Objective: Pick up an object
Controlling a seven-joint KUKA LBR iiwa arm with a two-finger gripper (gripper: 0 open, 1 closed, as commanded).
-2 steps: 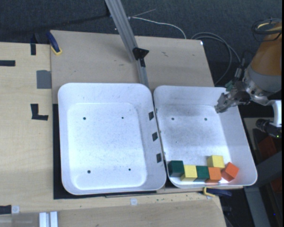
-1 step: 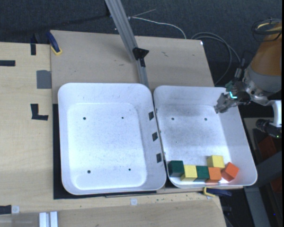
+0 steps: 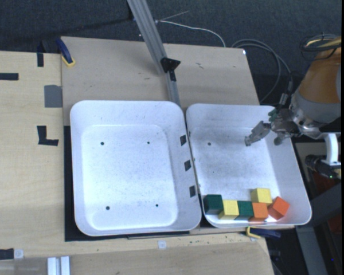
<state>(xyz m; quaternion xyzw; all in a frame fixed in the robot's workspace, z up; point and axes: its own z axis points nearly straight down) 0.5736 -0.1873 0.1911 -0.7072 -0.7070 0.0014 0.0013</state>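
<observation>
Several small blocks lie along the near wall of the right bin (image 3: pixel 218 119): a dark green block (image 3: pixel 213 203), a yellow block (image 3: pixel 230 208), a green block (image 3: pixel 245 210), an orange block (image 3: pixel 260 211), a second yellow block (image 3: pixel 262 196) and an orange-red block (image 3: pixel 278 207). My gripper (image 3: pixel 266 134) hangs over the right bin's far right part, well away from the blocks. Its two fingers stand apart with nothing between them.
The left bin (image 3: pixel 80 119) sits beside the right one on the wooden bench. A slanted metal pole (image 3: pixel 152 36) rises from between the bins at the back. Cables (image 3: pixel 258 47) lie behind the right bin.
</observation>
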